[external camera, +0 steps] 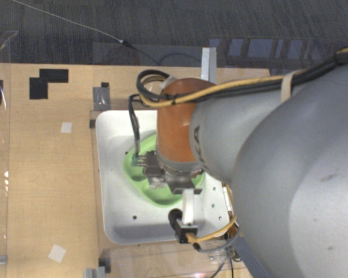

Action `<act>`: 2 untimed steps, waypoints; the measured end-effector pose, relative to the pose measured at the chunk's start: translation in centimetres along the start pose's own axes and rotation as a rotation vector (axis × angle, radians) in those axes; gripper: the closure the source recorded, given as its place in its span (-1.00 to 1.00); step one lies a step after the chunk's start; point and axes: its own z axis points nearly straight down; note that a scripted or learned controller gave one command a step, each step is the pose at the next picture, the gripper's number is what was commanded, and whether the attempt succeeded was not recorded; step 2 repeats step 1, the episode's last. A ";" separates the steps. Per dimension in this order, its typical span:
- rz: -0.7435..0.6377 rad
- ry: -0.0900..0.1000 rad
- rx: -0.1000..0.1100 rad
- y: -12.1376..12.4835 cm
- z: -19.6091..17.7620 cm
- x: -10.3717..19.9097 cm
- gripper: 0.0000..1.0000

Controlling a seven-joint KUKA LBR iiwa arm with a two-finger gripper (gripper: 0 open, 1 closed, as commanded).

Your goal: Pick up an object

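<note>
A light green object [136, 170] lies in the white bin [115, 183], near its middle. It looks flat and rounded, and most of it is covered by the arm. My gripper [164, 178] reaches straight down onto it, below the orange band [176, 127] of the wrist. The wrist body hides the gripper's tips from the camera. Green edges show to the left of the wrist and under it.
The grey arm [289, 177] fills the right half of the view and hides the second bin. Black cables [143, 85] loop above the wrist. The wooden bench [44, 180] lies to the left of the bin. Bare bin floor shows at the left and front.
</note>
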 end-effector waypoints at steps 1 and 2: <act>0.318 -0.002 0.002 0.0 2.2 0.1 1.00; 0.318 -0.002 0.002 0.0 2.2 0.1 1.00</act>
